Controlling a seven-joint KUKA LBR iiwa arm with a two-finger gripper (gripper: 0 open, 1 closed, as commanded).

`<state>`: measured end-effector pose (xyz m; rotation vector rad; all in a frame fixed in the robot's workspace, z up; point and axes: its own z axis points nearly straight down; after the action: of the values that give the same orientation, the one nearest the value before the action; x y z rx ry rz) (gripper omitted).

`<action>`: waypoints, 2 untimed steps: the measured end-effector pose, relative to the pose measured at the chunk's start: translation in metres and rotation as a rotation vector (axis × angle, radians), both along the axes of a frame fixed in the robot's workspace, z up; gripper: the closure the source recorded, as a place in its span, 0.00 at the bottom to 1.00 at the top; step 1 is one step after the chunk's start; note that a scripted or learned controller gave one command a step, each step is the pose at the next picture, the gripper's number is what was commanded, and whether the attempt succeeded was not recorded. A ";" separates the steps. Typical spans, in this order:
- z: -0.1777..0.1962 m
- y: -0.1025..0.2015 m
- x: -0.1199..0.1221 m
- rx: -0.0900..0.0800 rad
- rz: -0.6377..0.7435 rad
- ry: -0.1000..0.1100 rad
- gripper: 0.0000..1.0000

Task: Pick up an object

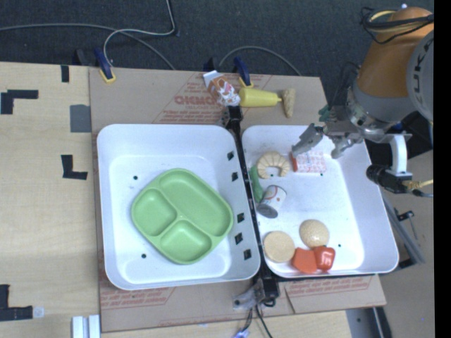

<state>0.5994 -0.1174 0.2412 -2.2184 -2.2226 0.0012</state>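
Observation:
My gripper [323, 145] hangs over the far part of the right bin [366, 210], open, its two grey fingers spread apart with nothing between them. Just below the fingers lies a red and white packet [310, 163]. Left of the packet sits a beige croissant-shaped toy [272, 165]. Further toward the front are a small white and grey object [270, 199] beside a green piece [255, 188], a flat round cookie [279, 246], a tan bun [313, 231] and a red object [313, 260].
The left bin [116, 189] holds a green divided plate [182, 216]. Behind the bins, on the cardboard, lie a yellow toy [261, 98] and a small wrapped item [222, 87]. The arm's orange band [391, 58] rises at the right.

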 end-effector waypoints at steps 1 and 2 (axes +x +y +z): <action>-0.141 0.009 0.003 0.001 -0.001 0.004 0.00; -0.157 0.014 0.045 0.004 -0.008 0.034 0.00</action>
<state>0.6444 -0.1032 0.0844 -2.2084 -2.1948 0.0339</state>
